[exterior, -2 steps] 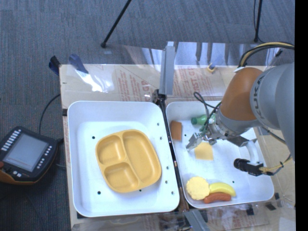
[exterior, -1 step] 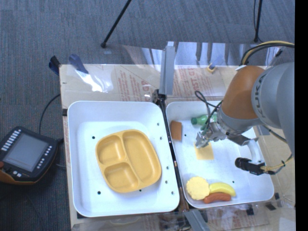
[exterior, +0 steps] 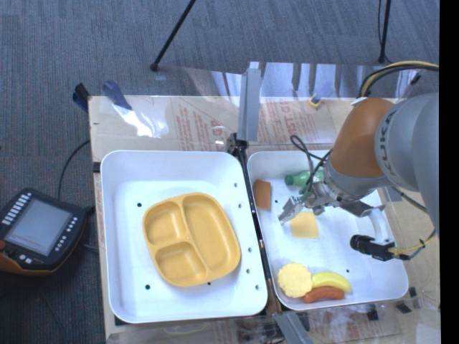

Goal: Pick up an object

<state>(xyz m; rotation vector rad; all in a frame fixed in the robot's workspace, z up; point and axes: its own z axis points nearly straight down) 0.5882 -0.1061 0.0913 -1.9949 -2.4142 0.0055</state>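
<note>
Hovering in the right-hand shallow white bin (exterior: 373, 282), my claw (exterior: 294, 210) hung with fingers parted and gripping nothing just beside the flat pale-yellow cheese-like wedge (exterior: 305, 226), which I judged might skid toward the brown toast-like slab (exterior: 262, 193) if nudged.

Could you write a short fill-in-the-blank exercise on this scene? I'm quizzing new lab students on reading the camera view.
1. The yellow divided tray lies in the ____ bin.
2. The tray has ____ compartments.
3. The gripper hangs over the ____ bin, just above the yellow cheese slice.
4. Beside the banana lies a red ____.

Missing words: left; three; right; sausage
</note>
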